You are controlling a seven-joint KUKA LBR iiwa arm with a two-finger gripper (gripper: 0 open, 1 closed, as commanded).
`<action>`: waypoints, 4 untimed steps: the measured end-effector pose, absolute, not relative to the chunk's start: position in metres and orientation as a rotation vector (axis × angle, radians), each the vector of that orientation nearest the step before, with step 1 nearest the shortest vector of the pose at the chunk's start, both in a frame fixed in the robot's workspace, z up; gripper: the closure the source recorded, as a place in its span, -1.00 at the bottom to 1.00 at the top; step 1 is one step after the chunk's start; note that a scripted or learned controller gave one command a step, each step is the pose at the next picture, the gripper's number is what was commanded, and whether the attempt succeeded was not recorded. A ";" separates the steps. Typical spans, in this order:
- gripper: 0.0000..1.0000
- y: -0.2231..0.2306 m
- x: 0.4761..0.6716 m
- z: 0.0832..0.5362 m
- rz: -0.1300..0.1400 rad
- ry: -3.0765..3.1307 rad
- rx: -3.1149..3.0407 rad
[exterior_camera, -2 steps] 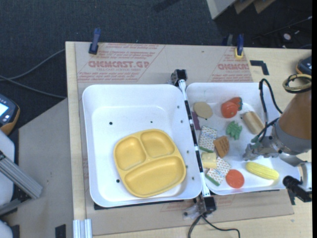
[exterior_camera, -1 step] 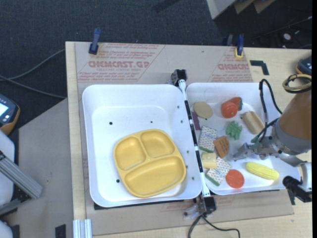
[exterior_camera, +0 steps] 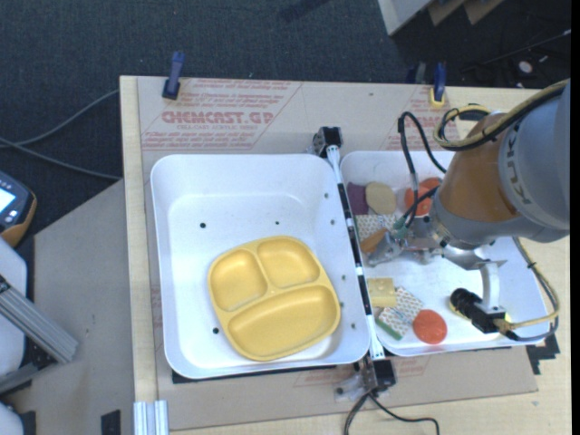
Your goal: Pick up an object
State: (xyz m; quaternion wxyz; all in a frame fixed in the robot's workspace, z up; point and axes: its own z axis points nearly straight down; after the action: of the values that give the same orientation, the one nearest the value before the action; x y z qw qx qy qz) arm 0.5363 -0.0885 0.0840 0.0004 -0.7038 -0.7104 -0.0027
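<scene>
In the camera view, the arm (exterior_camera: 507, 184) reaches in from the right and hangs low over the right bin (exterior_camera: 535, 270), its gripper (exterior_camera: 399, 238) down among the small objects piled near that bin's left wall. Whether the pincer is open, closed or gripping cannot be told from here, since the wrist and cables cover it. Candidate objects lie all through this bin: a tan oval piece (exterior_camera: 381, 197) and an orange-red piece (exterior_camera: 421, 193) toward the far left corner, a yellow block (exterior_camera: 381, 291) and a patterned item (exterior_camera: 399, 313) by the left wall nearer the front, and a red ball (exterior_camera: 430, 326) near the front edge. The left bin (exterior_camera: 181, 198) carries a yellow divided plate (exterior_camera: 274, 297). Judged from this, the approach looks made, but nothing is seen lifted, so the pick itself remains to be done.
</scene>
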 end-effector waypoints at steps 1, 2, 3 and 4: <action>-1.00 -0.131 0.592 0.177 -0.009 -2.232 -2.229; -1.00 -0.142 0.649 0.079 0.008 -2.218 -2.217; -1.00 -0.103 0.597 0.084 0.001 -2.219 -2.217; 1.00 -0.105 0.598 0.095 -0.001 -2.222 -2.221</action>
State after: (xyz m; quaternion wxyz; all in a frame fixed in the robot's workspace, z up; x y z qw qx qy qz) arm 0.5983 -0.1045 0.0949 -0.0002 -0.7070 -0.7072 -0.0003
